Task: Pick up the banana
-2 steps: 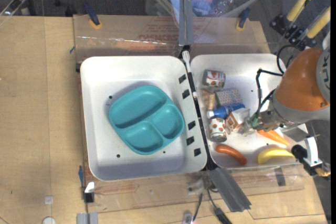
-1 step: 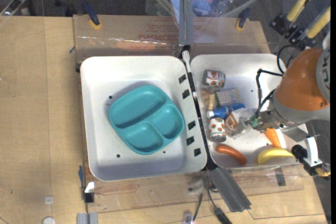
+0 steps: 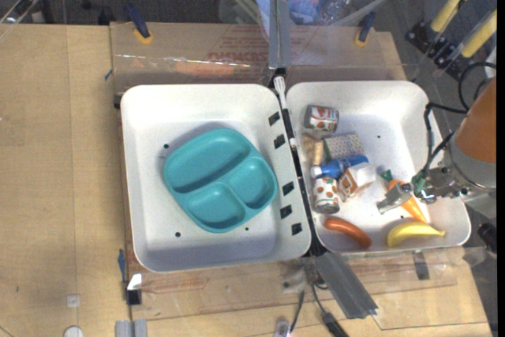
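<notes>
The banana [image 3: 415, 233] lies unlifted at the right bin's [image 3: 371, 93] near edge. The gripper [image 3: 401, 197] hovers just beyond it; whether open or closed, I cannot tell.

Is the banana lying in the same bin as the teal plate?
No, the banana lies in the right bin, and the teal plate in the left one.
</notes>
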### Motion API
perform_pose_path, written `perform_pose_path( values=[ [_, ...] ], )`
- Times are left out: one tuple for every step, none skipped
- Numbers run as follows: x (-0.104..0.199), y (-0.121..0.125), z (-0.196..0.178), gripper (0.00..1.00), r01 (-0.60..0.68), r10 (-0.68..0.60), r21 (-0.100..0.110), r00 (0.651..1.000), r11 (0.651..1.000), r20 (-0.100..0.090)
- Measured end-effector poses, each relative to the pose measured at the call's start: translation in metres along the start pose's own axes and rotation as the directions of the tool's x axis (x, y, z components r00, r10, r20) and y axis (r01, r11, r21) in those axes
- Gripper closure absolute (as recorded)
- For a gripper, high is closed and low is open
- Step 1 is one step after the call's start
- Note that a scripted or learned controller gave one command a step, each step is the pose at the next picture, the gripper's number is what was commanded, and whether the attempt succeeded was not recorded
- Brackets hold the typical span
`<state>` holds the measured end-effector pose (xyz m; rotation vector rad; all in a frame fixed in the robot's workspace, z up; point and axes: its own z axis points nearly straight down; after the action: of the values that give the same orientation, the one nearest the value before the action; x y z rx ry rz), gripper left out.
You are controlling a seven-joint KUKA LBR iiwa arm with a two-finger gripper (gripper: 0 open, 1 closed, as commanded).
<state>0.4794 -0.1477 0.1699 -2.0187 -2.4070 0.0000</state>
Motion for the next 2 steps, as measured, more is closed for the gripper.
perform_pose_path(
  values=[
    [-0.025, 0.003, 0.065, 0.00, 0.008, -0.007, -0.024, 1.000, 1.000, 0.014],
    [-0.049, -0.004, 0.081, 0.00, -0.099, 0.098, -0.011, 0.995, 0.995, -0.002]
  ],
)
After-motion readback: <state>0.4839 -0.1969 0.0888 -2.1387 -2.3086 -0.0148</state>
